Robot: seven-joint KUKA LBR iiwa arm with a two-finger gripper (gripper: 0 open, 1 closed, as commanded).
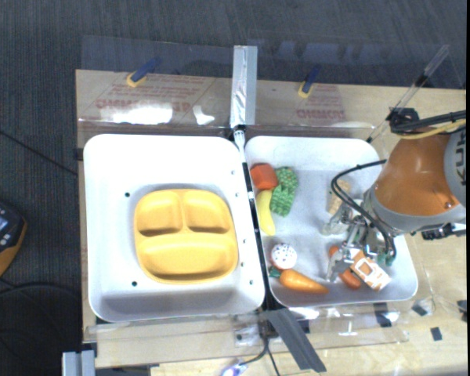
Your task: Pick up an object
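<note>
My gripper (pixel 341 249) is low in the right bin (pixel 313 151), near its front right corner, under the orange-banded wrist (pixel 415 182). An orange and white toy (pixel 369 272) lies just to its right, touching or nearly touching it. A carrot (pixel 301 281) lies in front of it to the left, by the bin's front wall. A white dotted ball (pixel 283 255) sits left of the gripper. Along the bin's left wall are a red-orange piece (pixel 262 176), a green knobbly piece (pixel 284 191) and a yellow piece (pixel 265 213). The wrist and cables hide how the gripper stands.
The left bin (pixel 110 163) holds a yellow compartment tray (pixel 186 233) in its middle. A raised divider (pixel 249 210) separates the two bins. Black cables (pixel 352 180) loop off the wrist over the right bin. A dark device (pixel 0 233) sits off the bench at far left.
</note>
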